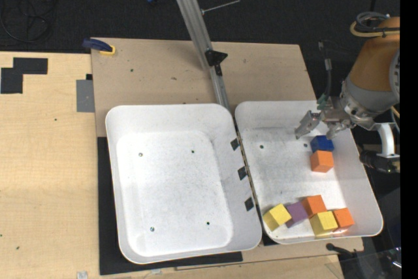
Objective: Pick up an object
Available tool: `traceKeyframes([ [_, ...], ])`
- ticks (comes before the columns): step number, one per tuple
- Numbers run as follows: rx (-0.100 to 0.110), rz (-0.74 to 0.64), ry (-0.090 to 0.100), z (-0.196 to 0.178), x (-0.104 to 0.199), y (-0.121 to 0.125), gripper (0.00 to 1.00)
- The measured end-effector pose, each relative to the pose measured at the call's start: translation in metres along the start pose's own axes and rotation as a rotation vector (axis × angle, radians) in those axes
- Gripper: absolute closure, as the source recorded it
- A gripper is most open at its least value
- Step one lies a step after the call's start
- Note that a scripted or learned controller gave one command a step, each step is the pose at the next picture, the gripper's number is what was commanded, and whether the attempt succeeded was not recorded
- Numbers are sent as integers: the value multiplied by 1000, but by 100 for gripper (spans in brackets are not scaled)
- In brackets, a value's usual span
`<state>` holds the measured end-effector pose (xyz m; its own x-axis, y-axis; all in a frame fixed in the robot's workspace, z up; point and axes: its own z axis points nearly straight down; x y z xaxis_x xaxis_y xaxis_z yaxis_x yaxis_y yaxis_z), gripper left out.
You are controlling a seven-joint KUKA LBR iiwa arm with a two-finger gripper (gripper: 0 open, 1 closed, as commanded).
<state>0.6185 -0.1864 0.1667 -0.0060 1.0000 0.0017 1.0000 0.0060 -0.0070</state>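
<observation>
Nothing lifted yet: the pincer [312,125] hangs spread and unladen beside the blue block [321,143] in the right bin [274,115]

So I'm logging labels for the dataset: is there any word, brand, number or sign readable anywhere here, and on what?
None can be read.
Blocks in the right bin, such as the blue block and orange block: plain faces, no print.
Left bin: just small dark dots, no lettering.
Arm's orange band: no marking legible.
</observation>
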Motion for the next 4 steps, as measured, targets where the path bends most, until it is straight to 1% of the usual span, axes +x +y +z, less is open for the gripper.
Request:
traceKeyframes([
  [1,-1,-2,1,44,6,0,0],
  [2,-5,-3,1,77,10,1,0],
  [3,-5,-2,1,66,9,1,100],
  [4,-11,1,-3,3,5,0,100],
])
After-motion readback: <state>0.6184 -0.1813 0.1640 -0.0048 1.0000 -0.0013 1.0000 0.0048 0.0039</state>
